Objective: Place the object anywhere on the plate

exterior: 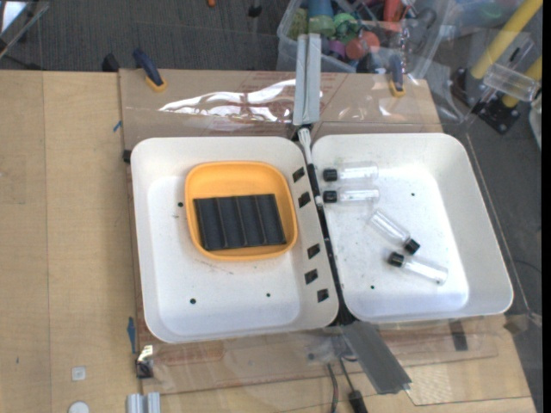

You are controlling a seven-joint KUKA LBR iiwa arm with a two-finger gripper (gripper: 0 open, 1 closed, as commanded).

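Orange plate [196, 181] holds black ridged block [238, 222]; four unlabelled vials [392, 230] in right bin [465, 188].

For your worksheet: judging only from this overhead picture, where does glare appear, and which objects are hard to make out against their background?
Camera view: strong glare streaks across the crinkled clear plastic sheet behind the bins; the four clear vials nearly vanish against the white right bin, with mainly their black caps standing out; the orange plate and its black ridged insert read sharply; shadows are soft.
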